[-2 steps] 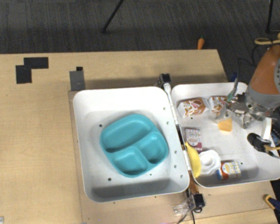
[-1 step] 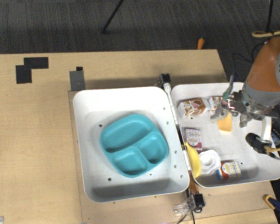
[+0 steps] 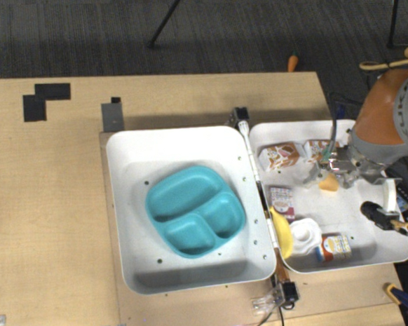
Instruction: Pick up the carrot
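Near wall of right bin (image 3: 359,262): small labelled jar (image 3: 335,245), print too small to read; further in, probable carrot (image 3: 327,183), a small orange piece on the bin floor just beside gripper (image 3: 336,164), opening impossible to tell, so pick judged not yet done; beyond, printed packets (image 3: 279,157), wording illegible

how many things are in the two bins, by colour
teal: 1, divided plate
yellow: 2, banana, small wedge
white: 1, bottle
printed packets: 3
small can: 1
total: 8
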`<state>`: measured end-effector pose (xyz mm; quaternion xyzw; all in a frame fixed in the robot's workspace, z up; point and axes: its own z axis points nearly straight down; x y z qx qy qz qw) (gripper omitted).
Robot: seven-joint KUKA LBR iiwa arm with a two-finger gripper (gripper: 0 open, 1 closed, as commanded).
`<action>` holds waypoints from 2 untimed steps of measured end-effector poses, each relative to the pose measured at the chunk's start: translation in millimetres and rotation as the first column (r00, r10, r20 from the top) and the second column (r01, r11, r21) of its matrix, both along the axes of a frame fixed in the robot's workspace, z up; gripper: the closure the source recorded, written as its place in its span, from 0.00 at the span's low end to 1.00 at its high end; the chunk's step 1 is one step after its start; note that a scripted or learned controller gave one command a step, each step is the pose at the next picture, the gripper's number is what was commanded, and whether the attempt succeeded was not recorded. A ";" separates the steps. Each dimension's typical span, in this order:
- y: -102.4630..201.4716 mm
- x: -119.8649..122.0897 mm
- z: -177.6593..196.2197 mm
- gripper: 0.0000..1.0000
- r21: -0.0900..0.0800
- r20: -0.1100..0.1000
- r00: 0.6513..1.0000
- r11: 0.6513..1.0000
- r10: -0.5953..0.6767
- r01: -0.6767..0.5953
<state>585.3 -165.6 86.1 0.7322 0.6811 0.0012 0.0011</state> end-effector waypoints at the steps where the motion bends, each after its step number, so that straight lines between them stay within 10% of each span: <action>1: 3.2 21.5 0.2 0.00 -0.001 0.003 1.000 1.000 0.025 -0.025; 2: 3.5 24.8 13.9 1.00 -0.005 0.012 0.999 1.000 0.031 -0.030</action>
